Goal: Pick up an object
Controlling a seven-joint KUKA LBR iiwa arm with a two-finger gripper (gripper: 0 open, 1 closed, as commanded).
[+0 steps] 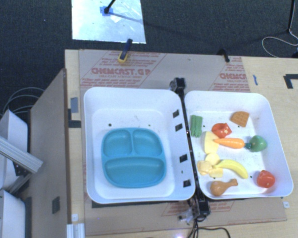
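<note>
The right bin (268, 108) holds several toy foods. A green piece (196, 125) lies at its left side and a brown bread-like piece (240, 118) near the back. A red tomato-like piece (221, 130) touches an orange carrot (230, 143), which points at a green pepper (258, 143). Under the carrot lies a pale yellow wedge (210, 142). Nearer the front are a yellow banana (233, 167), a pale lumpy piece (207, 168), a brown drumstick (222, 186) and a red piece (265, 179).
The left bin (97, 113) holds a blue divided plate (133, 157). Black clips (181, 143) run down the seam between the bins. Cardboard (154, 68) lies under both bins. A silver sheet (108, 13) lies on the dark floor behind the bench.
</note>
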